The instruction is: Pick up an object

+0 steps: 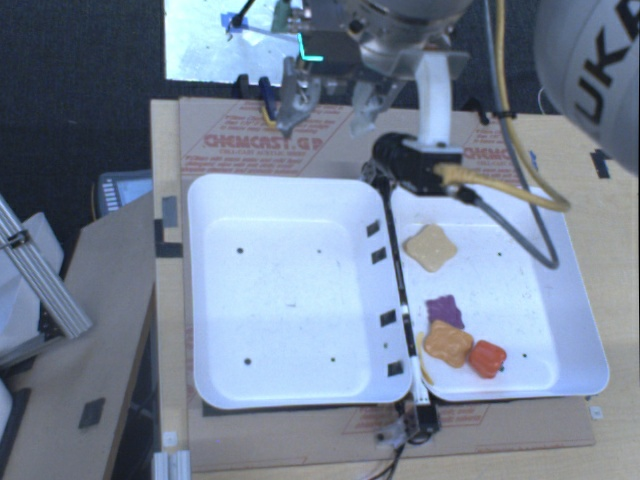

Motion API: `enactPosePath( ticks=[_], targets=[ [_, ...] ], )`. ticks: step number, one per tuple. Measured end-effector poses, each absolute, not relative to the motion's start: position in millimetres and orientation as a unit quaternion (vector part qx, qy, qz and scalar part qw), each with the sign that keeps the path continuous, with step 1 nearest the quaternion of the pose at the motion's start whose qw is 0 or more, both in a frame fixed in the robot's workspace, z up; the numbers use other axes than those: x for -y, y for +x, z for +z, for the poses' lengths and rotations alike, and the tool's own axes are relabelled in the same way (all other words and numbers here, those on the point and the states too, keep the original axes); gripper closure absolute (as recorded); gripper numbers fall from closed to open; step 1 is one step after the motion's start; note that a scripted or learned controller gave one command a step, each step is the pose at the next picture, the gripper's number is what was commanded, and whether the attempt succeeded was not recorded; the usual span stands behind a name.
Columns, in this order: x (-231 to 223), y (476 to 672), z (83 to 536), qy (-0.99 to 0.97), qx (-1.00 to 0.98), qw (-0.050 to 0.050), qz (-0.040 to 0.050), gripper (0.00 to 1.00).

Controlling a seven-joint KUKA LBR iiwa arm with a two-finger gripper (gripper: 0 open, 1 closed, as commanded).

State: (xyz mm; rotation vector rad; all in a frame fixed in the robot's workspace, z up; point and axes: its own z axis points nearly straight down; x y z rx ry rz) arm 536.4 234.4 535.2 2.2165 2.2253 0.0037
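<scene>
In the right bin (pixel 575 313) lie several small things: a beige flat piece (pixel 431 247) near its middle, a purple piece (pixel 445 310) below it, an orange lump (pixel 448 344) and a red lump (pixel 487 358) close to the front rim. My gripper (pixel 331 106) hangs high over the back edge of the bins, above the cardboard, far from all of them. It is open, and nothing sits between its fingers (pixel 298 96).
The left bin (pixel 205 268) is beside the right one, with a black-clipped divider (pixel 395 278) where they meet. A yellow cable (pixel 520 193) loops over the right bin's back. Grey rails (pixel 40 278) stand at the left.
</scene>
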Motion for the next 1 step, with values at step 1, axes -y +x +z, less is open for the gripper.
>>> enactPosePath(
  ticks=[1],
  targets=[
    [-234.7, 536.4, 546.9, 0.705, -0.709, 0.001, 0.0026, 1.00]
  ],
)
